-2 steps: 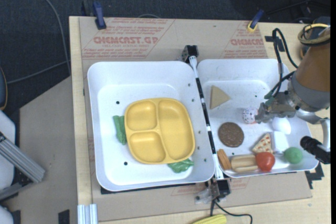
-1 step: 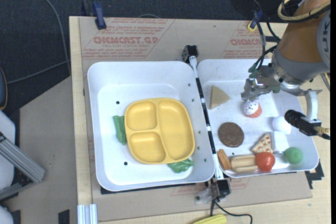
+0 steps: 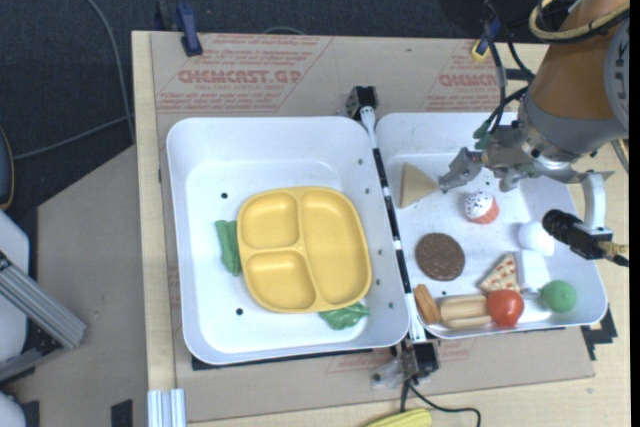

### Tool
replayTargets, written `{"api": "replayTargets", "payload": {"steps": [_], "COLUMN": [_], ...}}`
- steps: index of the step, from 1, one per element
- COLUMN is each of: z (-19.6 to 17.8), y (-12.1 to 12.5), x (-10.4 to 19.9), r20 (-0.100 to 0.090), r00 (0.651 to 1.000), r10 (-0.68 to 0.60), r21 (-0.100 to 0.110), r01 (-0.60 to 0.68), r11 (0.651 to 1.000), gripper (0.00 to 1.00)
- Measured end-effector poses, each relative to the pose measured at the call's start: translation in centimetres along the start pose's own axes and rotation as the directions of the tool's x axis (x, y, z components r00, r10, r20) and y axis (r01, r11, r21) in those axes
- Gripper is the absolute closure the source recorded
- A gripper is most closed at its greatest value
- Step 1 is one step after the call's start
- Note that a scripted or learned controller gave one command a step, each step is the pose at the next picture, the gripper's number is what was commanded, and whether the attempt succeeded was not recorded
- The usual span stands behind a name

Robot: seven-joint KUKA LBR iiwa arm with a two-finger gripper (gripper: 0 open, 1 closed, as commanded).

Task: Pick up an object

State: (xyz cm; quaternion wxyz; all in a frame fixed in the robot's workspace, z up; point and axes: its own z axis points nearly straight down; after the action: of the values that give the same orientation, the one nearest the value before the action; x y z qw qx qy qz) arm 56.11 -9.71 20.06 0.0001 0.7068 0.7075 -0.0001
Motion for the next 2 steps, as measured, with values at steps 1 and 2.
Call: {"api": "replayTargets", "payload": {"steps": [1, 2], "z": [11.6, 11.2], "y": [-1.7, -7.8], "x": [-0.5, -0.2], "r20": [0.0, -0.001], "r00": [1.0, 1.0], "r10": [0.001, 0.002], "r21": [0.0, 0.002], "r01": [-0.001, -0.002], "r11": [1.0, 1.0], "gripper": [0.0, 0.0]}}
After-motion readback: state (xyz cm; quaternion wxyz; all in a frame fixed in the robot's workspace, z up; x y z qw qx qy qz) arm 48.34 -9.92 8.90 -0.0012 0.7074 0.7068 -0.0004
